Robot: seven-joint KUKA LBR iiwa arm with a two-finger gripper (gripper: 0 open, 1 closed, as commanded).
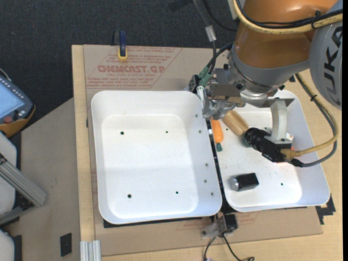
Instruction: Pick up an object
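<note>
Item recorded: 1 two-finger gripper (213, 111) on the grey and orange arm, positioned low over the far inner corner of the right shallow white bin (312, 184), just beside the wall shared with the left shallow white bin (103, 145). Gripper state: whether released or clenched could not be told, as its working end was masked by the wrist above; nothing was seen grasped. Contents of the right bin, 3 entries: 1 slim orange marker-like stick with a green end (216, 130), laid along the shared wall directly below the gripper; 1 tan wooden cylinder (235, 123), laid aslant just beside the stick, its far end hidden under the gripper; 1 small black block with a silvery end (243, 181), set well apart toward the near edge. Step judged in hand: the approach to a grasp, with the stick or the cylinder the likely target. Next move judged to require: a descent centred on 1 item alone, kept off the bin wall, followed by closure and a lift.
</note>
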